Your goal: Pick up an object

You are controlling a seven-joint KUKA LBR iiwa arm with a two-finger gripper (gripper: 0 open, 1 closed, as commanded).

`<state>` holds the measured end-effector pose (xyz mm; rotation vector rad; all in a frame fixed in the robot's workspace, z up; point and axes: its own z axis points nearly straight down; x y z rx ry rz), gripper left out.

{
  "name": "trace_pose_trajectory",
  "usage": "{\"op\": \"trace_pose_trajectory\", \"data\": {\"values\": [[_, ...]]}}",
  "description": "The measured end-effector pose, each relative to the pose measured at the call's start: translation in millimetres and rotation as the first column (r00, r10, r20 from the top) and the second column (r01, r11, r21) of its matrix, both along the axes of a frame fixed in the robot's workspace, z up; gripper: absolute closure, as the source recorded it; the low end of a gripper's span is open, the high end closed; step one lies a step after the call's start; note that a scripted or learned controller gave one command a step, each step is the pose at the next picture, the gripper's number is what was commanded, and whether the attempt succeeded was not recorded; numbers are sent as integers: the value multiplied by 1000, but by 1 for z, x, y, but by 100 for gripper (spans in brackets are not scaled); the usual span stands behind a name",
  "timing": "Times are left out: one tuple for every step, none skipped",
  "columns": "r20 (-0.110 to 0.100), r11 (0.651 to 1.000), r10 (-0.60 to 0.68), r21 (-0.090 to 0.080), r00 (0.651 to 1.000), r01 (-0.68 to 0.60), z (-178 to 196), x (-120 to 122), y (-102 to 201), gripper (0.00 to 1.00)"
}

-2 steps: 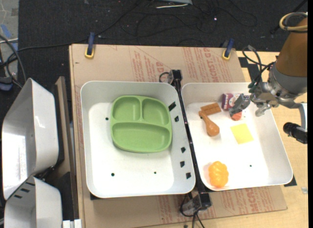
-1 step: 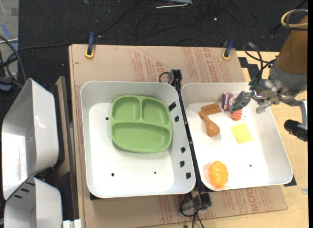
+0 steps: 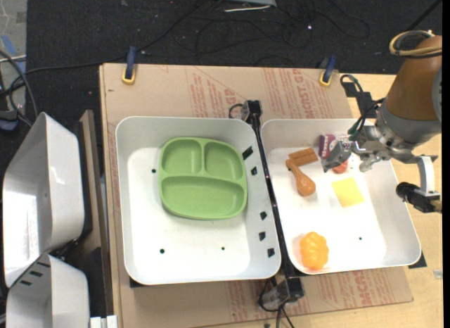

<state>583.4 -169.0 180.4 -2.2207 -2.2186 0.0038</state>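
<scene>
We've got the hand (image 3: 339, 156) hovering low over the right bin (image 3: 394, 249) near a purple thing (image 3: 327, 143); can't tell its grip.

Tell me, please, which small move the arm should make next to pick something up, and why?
Probably lower the hand straight down toward the small red object under it. The hand hangs over the upper part of the right bin, beside the purple object, and nothing can be seen between its fingers. The yellow block lies farther off.
</scene>
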Motion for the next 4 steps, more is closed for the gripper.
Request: {"op": "trace_pose_trajectory", "data": {"values": [[0,1000,0,1,1000,0,-43,-1,2,0],[1,1000,0,0,1000,0,-90,-1,3,0],[4,1000,0,-1,1000,0,-78,0,3,100],[9,1000,4,-2,1000,-4,-16,1,9,100]]}}
